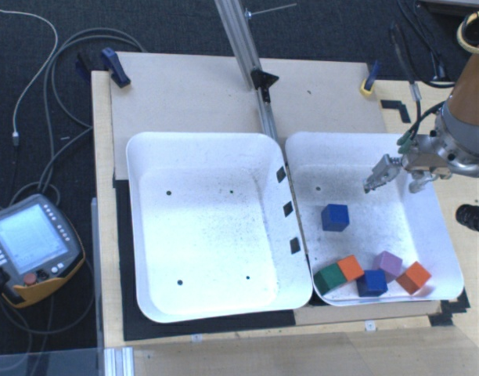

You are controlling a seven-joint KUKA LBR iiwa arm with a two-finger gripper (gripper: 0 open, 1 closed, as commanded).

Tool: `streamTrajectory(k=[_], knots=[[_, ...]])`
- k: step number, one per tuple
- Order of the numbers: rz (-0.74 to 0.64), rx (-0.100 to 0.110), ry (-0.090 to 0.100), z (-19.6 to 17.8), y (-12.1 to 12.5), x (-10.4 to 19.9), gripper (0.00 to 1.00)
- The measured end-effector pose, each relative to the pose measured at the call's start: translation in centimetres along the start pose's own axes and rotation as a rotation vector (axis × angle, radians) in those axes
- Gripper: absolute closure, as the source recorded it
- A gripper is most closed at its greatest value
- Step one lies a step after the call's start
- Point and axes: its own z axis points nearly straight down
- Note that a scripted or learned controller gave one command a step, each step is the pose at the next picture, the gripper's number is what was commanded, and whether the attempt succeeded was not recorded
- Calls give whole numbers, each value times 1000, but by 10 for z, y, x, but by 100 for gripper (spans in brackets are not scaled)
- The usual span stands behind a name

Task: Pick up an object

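Item 1, nearest the lens: grey arm (466,108), reaching in from the right and standing high over the bench. Its gripper (397,180) is hanging above the far part of the right bin (447,245). The two fingers (378,175) are standing apart and nothing is lying between them.

Item 2: lone blue cube (335,217), sitting on the floor of the right bin, below and to the left of the gripper in this view. It is apart from the gripper and touching no other block.

Item 3: cluster of five blocks, crowding the near edge of the same bin, well apart from the gripper.
- green cube (329,277), lying at the left end, close to the bin's near left corner;
- orange cube (350,267), pressing against the green one;
- second blue cube (372,283), sitting just beside the orange cube;
- purple cube (390,263), sitting just behind that blue cube;
- red-orange cube (414,277), lying at the right end, just beside the purple one.

Item 4: left bin (145,210), lying edge to edge with the right bin. Its floor is showing dark specks and a few small dots. Three black tabs (287,208) are showing along the seam between the two bins.

Item 5: pale board (185,92), carrying both bins. A blue clamp (114,66) is gripping its far left corner and a yellow-and-blue clamp (370,80) its far right corner.

Item 6: metal pole (235,22), slanting up from the far end of the seam.

Item 7: teach pendant (28,245), lying on the dark floor at the left, with cables trailing around it.
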Motion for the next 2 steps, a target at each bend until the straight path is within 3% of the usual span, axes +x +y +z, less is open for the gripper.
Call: streamTrajectory(k=[1, 2], knots=[[-1, 9, 2, 111, 19, 26, 0], [1, 10, 2, 175, -5, 36, 0]])
